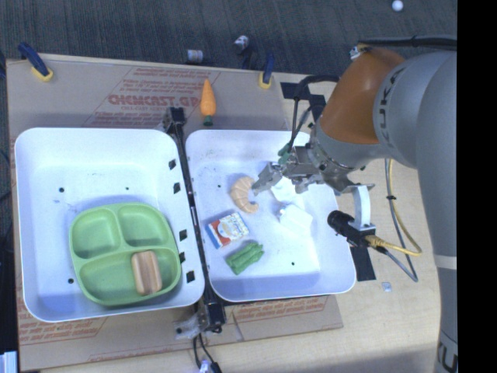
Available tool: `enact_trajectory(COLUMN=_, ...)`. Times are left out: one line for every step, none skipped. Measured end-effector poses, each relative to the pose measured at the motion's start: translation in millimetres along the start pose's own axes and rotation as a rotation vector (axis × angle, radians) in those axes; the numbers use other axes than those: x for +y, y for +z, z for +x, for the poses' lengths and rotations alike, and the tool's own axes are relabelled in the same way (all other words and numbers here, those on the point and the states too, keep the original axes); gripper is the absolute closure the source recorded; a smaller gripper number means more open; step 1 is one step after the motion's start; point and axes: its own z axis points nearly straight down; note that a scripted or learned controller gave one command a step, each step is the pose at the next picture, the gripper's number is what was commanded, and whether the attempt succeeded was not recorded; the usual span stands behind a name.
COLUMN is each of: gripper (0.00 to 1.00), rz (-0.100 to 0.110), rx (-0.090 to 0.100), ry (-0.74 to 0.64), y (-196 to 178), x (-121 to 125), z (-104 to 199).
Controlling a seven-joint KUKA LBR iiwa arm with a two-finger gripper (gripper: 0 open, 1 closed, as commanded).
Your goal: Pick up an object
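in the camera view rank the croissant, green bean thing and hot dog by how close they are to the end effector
Measured from the end effector:
1. Croissant, just to its left in the right bin.
2. Green bean pod, lower in the same bin.
3. Hot dog, on the green tray in the left bin.

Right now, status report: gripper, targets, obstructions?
Gripper low in right white bin, holding nothing seen. Tan croissant-shaped toy just beside it. Small red-white carton, green pod nearby.

Green tray (101, 235), orange carrot (207, 99), white bins (46, 150).
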Motion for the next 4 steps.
enact_trajectory(gripper=0.00, rz=0.000, rx=0.001, ry=-0.001, y=-9, x=63, z=30)
enact_trajectory(gripper=1.00, rz=0.001, rx=0.001, ry=-0.006, y=-19, x=64, z=30)
enact_trajectory(gripper=0.00, rz=0.001, rx=0.001, ry=-0.006, y=-19, x=64, z=30)
enact_trajectory(gripper=0.00, rz=-0.003, rx=-0.001, ry=0.000, y=-97, x=85, z=-15)
